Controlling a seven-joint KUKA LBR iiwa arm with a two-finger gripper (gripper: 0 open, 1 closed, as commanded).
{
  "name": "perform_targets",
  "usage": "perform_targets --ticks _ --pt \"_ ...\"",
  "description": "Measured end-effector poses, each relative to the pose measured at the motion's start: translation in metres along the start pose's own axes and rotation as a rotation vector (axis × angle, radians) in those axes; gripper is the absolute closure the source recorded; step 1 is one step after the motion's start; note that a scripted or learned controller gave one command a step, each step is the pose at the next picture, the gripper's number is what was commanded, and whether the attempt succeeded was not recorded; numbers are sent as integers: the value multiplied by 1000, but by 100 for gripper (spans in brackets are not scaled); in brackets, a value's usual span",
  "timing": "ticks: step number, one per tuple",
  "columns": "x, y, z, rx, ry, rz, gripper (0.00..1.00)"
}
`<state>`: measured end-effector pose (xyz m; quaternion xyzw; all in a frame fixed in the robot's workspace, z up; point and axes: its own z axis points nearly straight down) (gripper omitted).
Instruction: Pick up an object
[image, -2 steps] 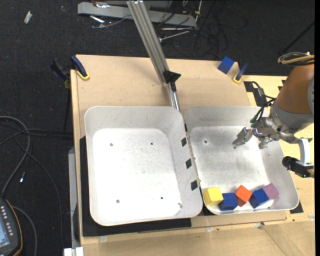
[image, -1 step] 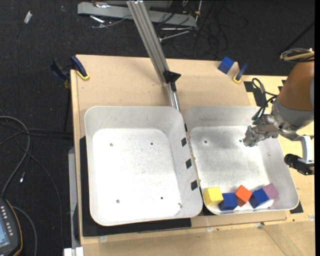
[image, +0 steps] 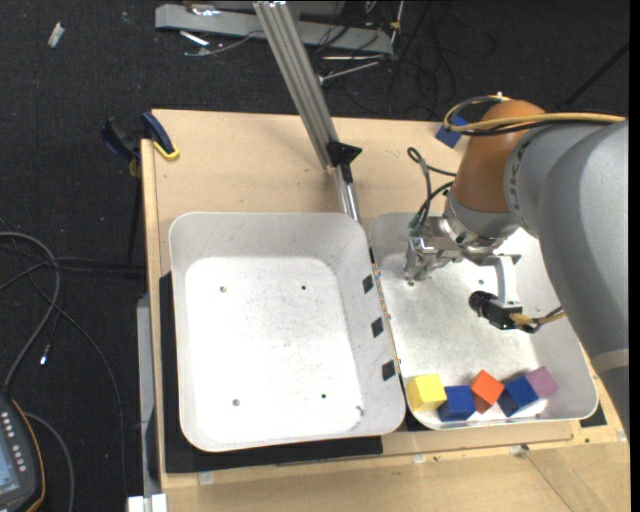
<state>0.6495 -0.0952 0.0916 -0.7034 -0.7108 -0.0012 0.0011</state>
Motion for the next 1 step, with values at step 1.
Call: perform_targets --ticks 1 --pt "-16 -104 -26 3 -4 14 100"
